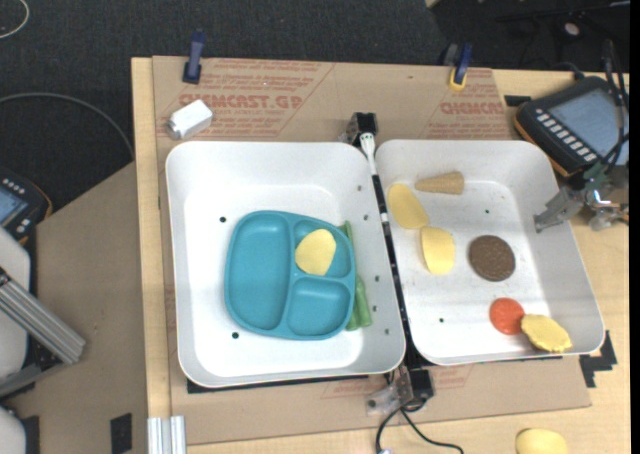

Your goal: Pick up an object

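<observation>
The right bin (560, 272) holds a tan cone (440, 183), two pale yellow pieces (406, 206) (437, 249), a brown round cookie (492, 257), an orange-red disc (507, 315) and a yellow lump (545, 333). In the left bin (190, 242) lies a teal divided plate (265, 277) with a yellow piece (316, 252) on it and a green strip (357, 297) along its right side. My gripper (556, 212) sits low at the right bin's right rim, apart from every object, about a hand's width right of the cookie. Nothing shows in it.
A control pendant (575, 122) lies just behind the gripper at the bench's right. Blue clamps (194, 57) (460, 64) grip the back edge of the cardboard. A small white block (190, 119) rests behind the left bin. A yellow object (540, 440) lies off the bench front.
</observation>
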{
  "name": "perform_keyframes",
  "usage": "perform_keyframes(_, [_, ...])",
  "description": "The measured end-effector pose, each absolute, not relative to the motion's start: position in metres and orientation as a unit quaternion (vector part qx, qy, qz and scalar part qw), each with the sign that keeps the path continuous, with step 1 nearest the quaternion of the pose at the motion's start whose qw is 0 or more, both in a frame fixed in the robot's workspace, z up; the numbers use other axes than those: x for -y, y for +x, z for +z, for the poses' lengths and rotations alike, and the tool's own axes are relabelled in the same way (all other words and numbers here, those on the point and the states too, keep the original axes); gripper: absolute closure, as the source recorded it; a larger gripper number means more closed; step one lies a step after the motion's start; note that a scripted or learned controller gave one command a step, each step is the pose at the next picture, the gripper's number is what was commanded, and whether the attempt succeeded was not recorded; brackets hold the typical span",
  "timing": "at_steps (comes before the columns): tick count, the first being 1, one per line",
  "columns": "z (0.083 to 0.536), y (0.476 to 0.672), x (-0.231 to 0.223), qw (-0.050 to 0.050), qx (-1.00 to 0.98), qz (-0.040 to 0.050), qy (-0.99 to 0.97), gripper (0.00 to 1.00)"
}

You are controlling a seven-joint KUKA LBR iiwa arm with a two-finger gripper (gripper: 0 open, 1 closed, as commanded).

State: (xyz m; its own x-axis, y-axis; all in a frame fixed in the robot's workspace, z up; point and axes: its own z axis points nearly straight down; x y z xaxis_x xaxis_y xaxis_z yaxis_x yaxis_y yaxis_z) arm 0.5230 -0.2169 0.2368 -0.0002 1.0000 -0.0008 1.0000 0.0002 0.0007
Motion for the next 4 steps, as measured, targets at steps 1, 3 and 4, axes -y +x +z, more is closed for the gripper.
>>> perform_keyframes(1, [0.347,0.48,0.177,0.006,-0.708,0.0036,0.706,0.0])
perform_keyframes(3, [0.458,0.48,0.161,0.007,-0.708,0.0037,0.706,1.0])
perform_keyframes(4, [0.352,0.48,0.079,-0.005,-0.71,-0.0024,0.704,1.0])
